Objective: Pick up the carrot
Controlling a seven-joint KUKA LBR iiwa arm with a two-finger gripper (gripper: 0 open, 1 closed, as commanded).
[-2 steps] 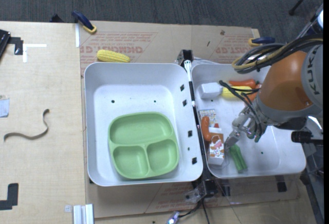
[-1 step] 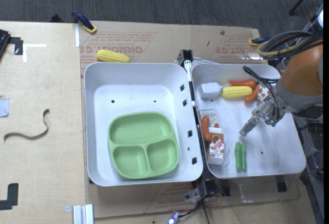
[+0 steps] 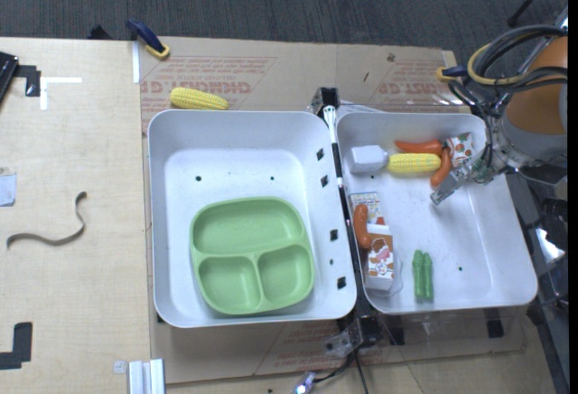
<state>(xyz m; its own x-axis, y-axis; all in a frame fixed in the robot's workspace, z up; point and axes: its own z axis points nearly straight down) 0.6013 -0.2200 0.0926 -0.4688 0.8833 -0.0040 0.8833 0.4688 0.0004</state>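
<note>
The carrot (image 3: 417,146) is a slim orange piece lying crosswise at the back of the right bin (image 3: 479,279), just behind a yellow corn cob (image 3: 413,164). A second short orange piece (image 3: 441,169) stands off the cob's right end. My gripper (image 3: 449,186) reaches in from the right and hangs low over the bin, right of the cob and just in front of that short orange piece. It is a little to the front right of the carrot. Nothing shows in its grasp.
The right bin also holds a grey block (image 3: 366,157), a small printed box (image 3: 461,148), a carton (image 3: 365,202), a sausage (image 3: 361,226), a juice box (image 3: 381,261) and green beans (image 3: 422,276). A green divided plate (image 3: 253,255) lies in the left bin (image 3: 172,202). Another corn cob (image 3: 199,98) rests behind it.
</note>
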